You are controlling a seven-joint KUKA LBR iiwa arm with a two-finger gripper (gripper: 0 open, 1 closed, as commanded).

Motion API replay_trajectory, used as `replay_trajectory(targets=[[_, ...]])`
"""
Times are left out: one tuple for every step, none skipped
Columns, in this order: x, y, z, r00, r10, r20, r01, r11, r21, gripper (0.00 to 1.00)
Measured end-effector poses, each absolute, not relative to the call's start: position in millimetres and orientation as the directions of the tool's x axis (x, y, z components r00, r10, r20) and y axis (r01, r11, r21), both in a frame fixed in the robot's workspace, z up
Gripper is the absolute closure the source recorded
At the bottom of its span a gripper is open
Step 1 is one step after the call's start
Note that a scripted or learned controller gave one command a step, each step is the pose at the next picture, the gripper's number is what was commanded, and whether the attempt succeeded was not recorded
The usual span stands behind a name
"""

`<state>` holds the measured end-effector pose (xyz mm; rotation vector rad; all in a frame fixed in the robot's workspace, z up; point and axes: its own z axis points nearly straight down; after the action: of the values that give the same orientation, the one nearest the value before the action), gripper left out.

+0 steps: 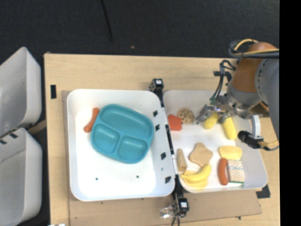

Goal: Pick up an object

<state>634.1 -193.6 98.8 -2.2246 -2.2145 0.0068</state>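
Tool (210, 114) hovers at the yellow piece (211, 121); finger state you cannot tell, so center over it before you close.

So the arm (256, 79) comes in from the right side, grey body with that orange band sitting just above the wrist, leaning down over the right bin's (188, 97) back-right corner. The wrist is tipped toward the left, pointing the gripper (211, 116) down into the bin near its back edge. Fingers look spread apart, splayed low near the bin floor. Some cables loop off the wrist, plus a black-and-white fitting hanging on its near side.
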Motion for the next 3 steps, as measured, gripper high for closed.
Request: replay_trajectory(targets=[[635.3, -195, 109, 0.005, 1.0, -0.001, 1.0, -0.005, -0.003, 1.0], [639.0, -189, 168, -0.003, 1.0, -0.001, 1.0, 0.003, 0.004, 1.0], [630.4, -193, 219, 0.001, 1.0, -0.002, 1.0, -0.001, 0.003, 1.0]])
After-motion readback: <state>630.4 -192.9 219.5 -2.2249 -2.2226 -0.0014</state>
